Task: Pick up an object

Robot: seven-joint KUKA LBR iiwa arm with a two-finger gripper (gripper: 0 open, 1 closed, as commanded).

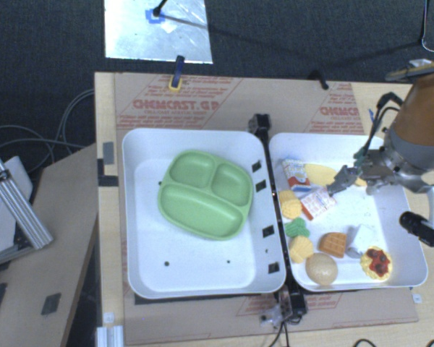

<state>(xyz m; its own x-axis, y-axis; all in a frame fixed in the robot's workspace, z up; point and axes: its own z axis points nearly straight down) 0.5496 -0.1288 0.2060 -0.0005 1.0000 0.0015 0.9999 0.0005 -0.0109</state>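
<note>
The right bin [409, 266] holds several toy foods. Among them are a yellow banana-like piece [320, 172], a white and red packet [317, 202] and a white packet with blue and red print [295, 170]. There are also a yellow lumpy piece [291, 207], a green piece [296, 228], an orange waffle-like piece [333, 243], a beige round bun [321, 268] and a red and yellow pizza slice [376, 262]. My gripper [340, 181] reaches in from the right, low over the bin. Its tip sits just right of the banana-like piece and above the white and red packet.
The left bin [141, 266] holds a green divided plate [206, 194]. Black clips run along the wall [271, 215] between the bins. A small grey piece [351, 236] and another yellow piece [301, 249] lie in the right bin. A metal frame [14, 201] stands at far left.
</note>
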